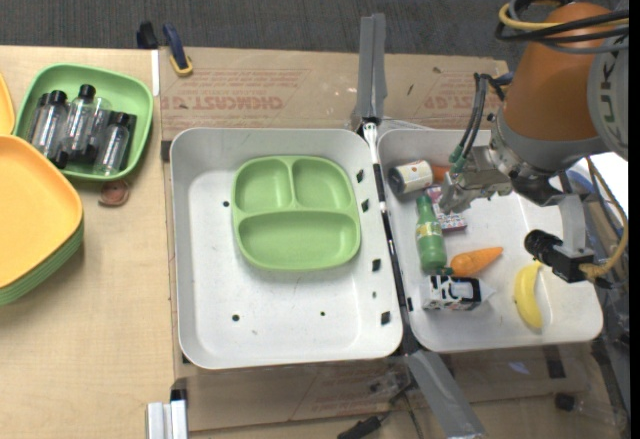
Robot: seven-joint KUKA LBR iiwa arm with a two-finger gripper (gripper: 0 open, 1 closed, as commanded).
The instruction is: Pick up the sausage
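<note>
In the right bin [570, 327], a small reddish-orange piece [441, 173] that looks like the sausage peeks out just right of a grey can [410, 176]. The gripper hides most of it. My gripper [456, 195] hangs low over the bin's upper left part, right beside that piece and just above a small pink-and-white packet [453, 223]. The arm's orange band [560, 77] and grey wrist cover the bin's back right.
A green bottle [430, 239], a carrot [477, 260], a banana [530, 296] and a small carton [452, 292] lie in the right bin. The left bin [200, 307] holds a green divided plate [295, 211]. Yellow plates [35, 217] and a green tray of bottles [85, 122] sit at the left.
</note>
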